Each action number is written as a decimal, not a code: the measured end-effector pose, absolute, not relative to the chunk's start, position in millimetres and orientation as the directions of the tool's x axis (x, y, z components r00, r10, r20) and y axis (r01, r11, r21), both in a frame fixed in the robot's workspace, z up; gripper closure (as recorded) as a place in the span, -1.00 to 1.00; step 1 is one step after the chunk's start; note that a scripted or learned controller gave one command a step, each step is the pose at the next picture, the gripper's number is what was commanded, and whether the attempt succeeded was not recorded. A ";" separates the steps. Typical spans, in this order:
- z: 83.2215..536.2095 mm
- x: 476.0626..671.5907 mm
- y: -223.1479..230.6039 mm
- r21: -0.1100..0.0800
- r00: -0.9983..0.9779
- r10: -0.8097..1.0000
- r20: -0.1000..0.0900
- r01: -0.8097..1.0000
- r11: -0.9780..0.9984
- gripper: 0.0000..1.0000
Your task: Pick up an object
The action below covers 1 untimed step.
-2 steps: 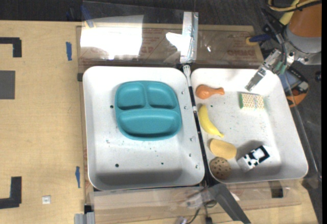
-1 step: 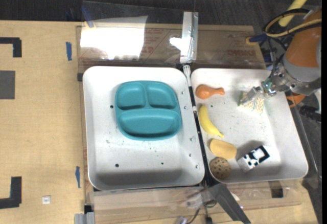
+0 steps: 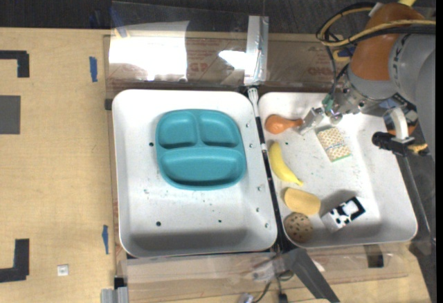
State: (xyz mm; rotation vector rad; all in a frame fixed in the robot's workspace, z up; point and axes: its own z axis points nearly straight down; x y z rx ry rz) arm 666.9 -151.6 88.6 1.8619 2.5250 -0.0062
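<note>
Gripper of the grey arm, low over the far end of the right-hand shallow white bin; whether it is open or closed cannot be told at this size, and nothing is visibly lifted. Candidate objects all lie in this bin. Just beside the gripper, toward the bin divider, rests an orange drumstick-shaped toy with a pale handle pointing at the tool. Immediately below the gripper, toward the near rim, lies a small cream card with a dotted pattern. Farther toward the near rim and the divider: a yellow plastic banana, then a yellow rounded wedge, a brown speckled cookie-like disc, and a black-and-white blocky toy beside them. Well away, across the divider, the left-hand white bin carries a teal three-compartment plastic plate. Progress, as judged: approach apparently complete or nearly so; a grasp is not confirmed, and the lift remains to be done.
</note>
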 end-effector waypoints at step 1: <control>85.9 613.2 -199.3 0.001 -0.142 0.990 0.001 0.990 0.142 -1.00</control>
